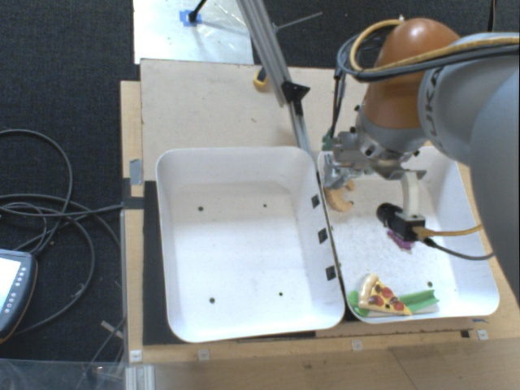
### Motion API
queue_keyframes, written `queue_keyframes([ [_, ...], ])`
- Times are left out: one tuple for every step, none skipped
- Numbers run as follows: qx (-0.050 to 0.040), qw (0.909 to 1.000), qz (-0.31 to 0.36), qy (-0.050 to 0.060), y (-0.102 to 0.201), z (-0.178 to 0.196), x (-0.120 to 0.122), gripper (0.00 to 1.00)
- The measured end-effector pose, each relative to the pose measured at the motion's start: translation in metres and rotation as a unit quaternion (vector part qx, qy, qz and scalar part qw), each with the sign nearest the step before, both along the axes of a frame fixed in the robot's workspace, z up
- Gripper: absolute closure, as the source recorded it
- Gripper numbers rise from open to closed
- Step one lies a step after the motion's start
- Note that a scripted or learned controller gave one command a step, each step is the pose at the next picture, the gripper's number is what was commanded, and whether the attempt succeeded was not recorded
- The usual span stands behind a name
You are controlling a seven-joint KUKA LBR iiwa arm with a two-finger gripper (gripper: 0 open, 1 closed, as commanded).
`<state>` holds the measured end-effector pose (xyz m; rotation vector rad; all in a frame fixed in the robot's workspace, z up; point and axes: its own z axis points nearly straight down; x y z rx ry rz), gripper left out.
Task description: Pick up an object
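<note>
My gripper [338, 177] hangs over the far left part of the right bin [479, 295], close to the wall shared with the left bin. Directly under its tip, touching or nearly touching it, is a small tan, bread-like piece [340, 201]; I cannot tell whether the piece is gripped or lying on the bin floor. A toy pizza slice [382, 296] and a green strip [419, 301] lie at the near edge of the right bin. A small purple object [400, 239] sits mid-bin, partly behind a black fitting on the arm.
The left bin [244, 242] stands beside the right one, with black tabs along the dividing wall [323, 234]. A slanted metal rod [272, 47] crosses above the bench at the back. Cables and a handheld pendant [12, 287] lie on the floor to the left.
</note>
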<state>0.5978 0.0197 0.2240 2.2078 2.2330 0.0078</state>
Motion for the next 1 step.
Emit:
queue_keyframes([
  [-0.0001,1.0,0.0,0.0,0.051,0.0127,0.0264,1.0],
])
